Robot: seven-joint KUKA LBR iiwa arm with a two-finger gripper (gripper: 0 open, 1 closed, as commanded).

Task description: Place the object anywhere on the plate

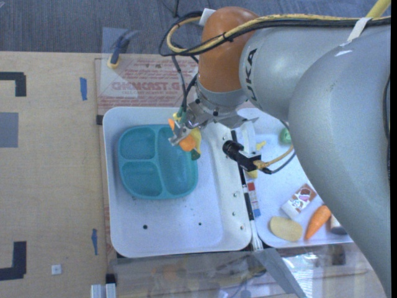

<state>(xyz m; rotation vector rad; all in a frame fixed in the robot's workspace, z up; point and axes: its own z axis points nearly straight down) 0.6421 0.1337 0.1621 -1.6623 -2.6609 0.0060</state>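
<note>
Gripper (182,131) over far-right edge of teal plate (155,163) in left bin (167,238), fingers closed on small orange/yellow/green object (191,143); carrot (317,221) + chip (285,229) in right bin.

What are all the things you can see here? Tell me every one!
Plate: one, teal, with three compartments, in the left bin.
Toy: one, orange and yellow with a bit of green, between the gripper's fingers, over the plate's right edge.
Carrot: one, orange, in the right bin.
Yellow piece: one, pale yellow, rounded, beside the carrot.
Small box: one, white and red, above the carrot.
Green thing: one, partly hidden behind the arm.
Bins: two, white, side by side.
Blue tape: on the bench, left.
Gripper: one, over the plate.
Arm: one, grey with orange band, from the right.
</note>
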